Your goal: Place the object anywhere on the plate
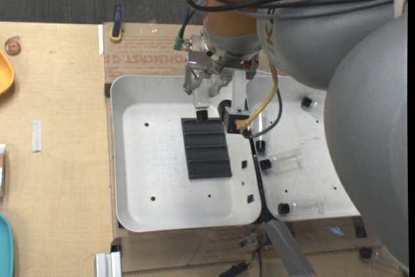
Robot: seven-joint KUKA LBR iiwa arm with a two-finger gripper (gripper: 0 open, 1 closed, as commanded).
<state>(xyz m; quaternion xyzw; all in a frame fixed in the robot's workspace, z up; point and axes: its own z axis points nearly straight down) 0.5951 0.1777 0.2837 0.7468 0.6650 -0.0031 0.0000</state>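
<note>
Black ribbed block [206, 148] lies flat mid left bin [130, 204]; gripper [209, 102] hovers over its far end, cannot tell its state. Block looks rigid, light, grooves aid grip; pinch across narrow sides. No plate identifiable, maybe the block

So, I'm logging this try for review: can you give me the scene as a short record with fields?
arm: reaches in from the right, over the far edge of the left bin
end effector: just above the far end of the dark ribbed object
object: lies flat in the left bin, near its middle
grasp: nothing visibly between the fingers
right bin: holds small clear pieces with dark ends
</note>
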